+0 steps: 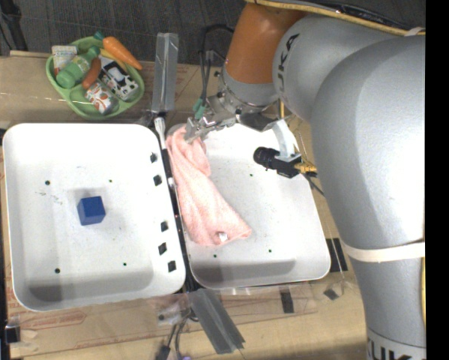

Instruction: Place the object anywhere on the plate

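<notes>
a wooden worktop (29,81) carries two shallow white bins side by side, with the big grey arm (359,126) reaching in over the right bin (284,231). a pink cloth (202,193) lies along that bin's left side, its top end pinched between the fingers of the gripper (196,126). a small blue cube (91,210) sits in the left bin (37,163), and a green bowl of toy food (94,77) rests behind it.

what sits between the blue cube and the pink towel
In the camera view, bare white floor of the left bin, then the two bins' adjoining rims, separates the blue cube from the pink towel.
</notes>
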`<state>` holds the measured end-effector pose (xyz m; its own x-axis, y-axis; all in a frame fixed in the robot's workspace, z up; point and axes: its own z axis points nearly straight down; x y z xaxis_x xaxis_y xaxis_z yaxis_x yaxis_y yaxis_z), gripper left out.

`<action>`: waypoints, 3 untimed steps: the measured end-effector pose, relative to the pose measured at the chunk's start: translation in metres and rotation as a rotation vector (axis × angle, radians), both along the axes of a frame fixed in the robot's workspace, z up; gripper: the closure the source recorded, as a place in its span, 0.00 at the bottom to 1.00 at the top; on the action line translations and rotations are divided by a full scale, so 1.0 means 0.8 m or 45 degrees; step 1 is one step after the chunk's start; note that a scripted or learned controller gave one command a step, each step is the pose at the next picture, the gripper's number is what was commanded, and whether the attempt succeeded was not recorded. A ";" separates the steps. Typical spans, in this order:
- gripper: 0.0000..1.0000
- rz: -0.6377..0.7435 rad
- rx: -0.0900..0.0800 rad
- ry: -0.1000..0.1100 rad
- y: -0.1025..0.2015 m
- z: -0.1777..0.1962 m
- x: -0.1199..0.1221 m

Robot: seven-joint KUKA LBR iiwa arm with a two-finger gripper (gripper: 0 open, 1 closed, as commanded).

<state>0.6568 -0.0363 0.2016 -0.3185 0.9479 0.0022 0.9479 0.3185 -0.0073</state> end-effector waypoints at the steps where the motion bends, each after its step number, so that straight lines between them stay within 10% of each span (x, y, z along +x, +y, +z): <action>1: 1.00 0.010 0.000 -0.002 0.002 0.033 0.001; 3: 1.00 1.036 0.007 0.002 0.080 0.024 -0.085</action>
